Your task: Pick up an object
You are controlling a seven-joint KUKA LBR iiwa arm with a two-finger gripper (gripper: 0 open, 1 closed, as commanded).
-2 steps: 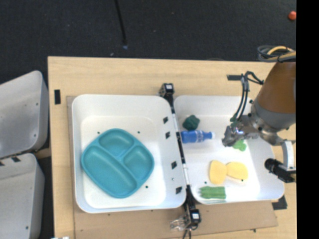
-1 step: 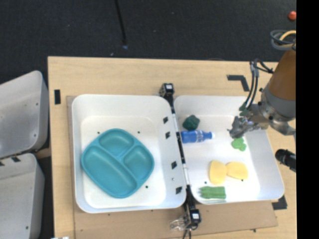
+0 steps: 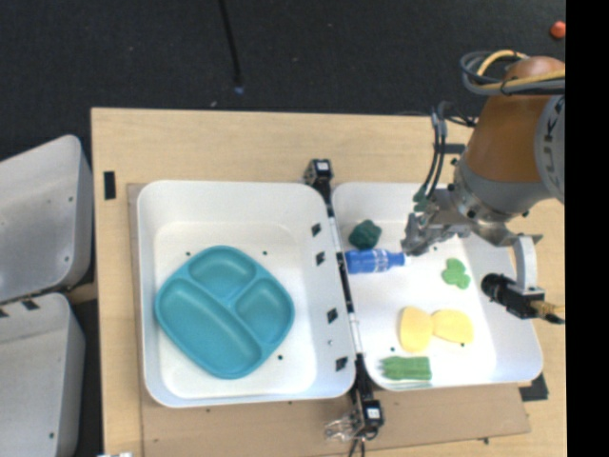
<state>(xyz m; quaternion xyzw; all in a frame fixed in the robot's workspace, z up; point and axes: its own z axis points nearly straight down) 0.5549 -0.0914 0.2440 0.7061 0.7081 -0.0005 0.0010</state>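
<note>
My gripper (image 3: 416,239) hangs over the right bin (image 3: 504,350), just right of a blue bottle (image 3: 373,261) that lies on its side by the divider. A dark green lump (image 3: 364,232) sits a little up and left of the bottle. Further right lies a small light green piece (image 3: 456,274). Two yellow pieces (image 3: 435,327) lie side by side in the lower middle of the bin, with a green ridged piece (image 3: 407,368) below them. Nothing shows between the fingers.
The left bin (image 3: 152,208) holds a teal divided tray (image 3: 224,309). The arm's orange and grey body (image 3: 514,150) covers the right bin's upper right corner. A black fitting (image 3: 509,293) juts out at the bin's right side.
</note>
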